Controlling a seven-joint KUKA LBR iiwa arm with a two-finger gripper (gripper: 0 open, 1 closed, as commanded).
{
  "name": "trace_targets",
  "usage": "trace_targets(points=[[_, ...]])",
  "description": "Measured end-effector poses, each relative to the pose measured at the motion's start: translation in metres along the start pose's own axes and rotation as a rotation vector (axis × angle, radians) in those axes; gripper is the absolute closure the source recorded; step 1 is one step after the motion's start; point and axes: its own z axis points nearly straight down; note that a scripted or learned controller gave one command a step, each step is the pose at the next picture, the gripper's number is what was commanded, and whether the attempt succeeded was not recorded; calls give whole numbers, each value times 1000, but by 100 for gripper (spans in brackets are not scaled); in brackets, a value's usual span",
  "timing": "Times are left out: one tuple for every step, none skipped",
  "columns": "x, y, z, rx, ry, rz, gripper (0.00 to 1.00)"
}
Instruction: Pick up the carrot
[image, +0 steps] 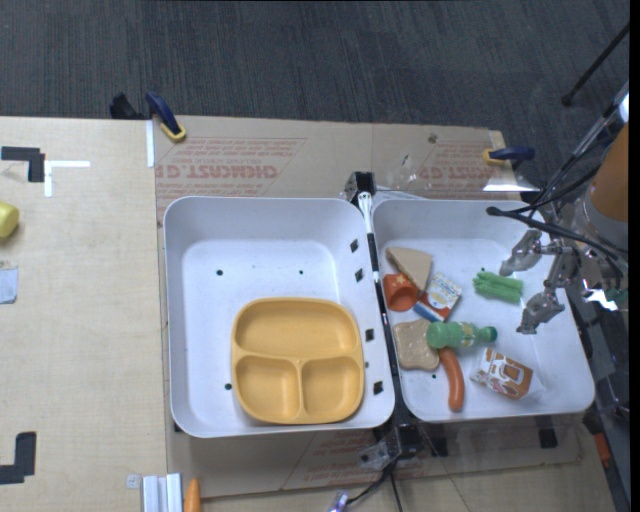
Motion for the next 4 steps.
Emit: trace_targets(points=[[30,61,107,0,-1,11,0],[66,115,7,0,-2,0,0],[41,-19,-92,2,-5,224,0],[66,43,-76,-1,-1,-50,0]])
